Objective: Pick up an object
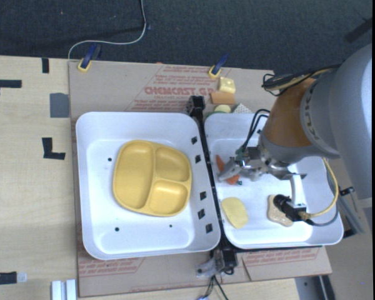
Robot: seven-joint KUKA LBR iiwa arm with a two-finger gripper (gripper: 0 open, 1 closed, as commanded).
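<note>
A yellow tray (152, 178) lies in the left bin (87, 167). In the right bin (325, 233), the end effector (232, 172) hangs low at an orange piece (220, 164); whether it grips, I cannot tell. The arm (294, 120) slants in from the right.

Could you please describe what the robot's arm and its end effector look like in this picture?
The arm is bulky and rounded, with smooth light grey housing and a broad orange band above the wrist. Thin black cables loop beside that band, and a yellowish cable curves lower down. The end effector is a compact cluster of grey metal and dark parts, with a white bracket next to it.
</note>
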